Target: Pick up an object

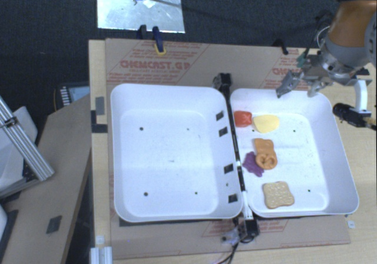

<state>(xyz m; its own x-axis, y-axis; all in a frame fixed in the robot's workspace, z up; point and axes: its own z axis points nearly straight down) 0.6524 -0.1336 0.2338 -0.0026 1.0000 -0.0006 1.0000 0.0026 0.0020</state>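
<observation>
Toy foods lie in the right bin (339, 157): tomato (242, 118), lemon slice (266, 123), pretzel (265, 153), grapes (252, 164), toast (278, 194). Above the far rim, the gripper (299, 85) hangs spread, holding nothing.

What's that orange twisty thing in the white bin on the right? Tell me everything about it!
The orange pretzel-shaped toy looks like soft rubber or plastic, with rounded loops and small holes. It lies flat on the floor of the right white bin, near the divider side. Its lower left edge touches or overlaps a flat purple piece. A pale yellow piece sits just above it, a tan toast-shaped piece below. The gripper is up over the bin's far rim, away from it.
</observation>
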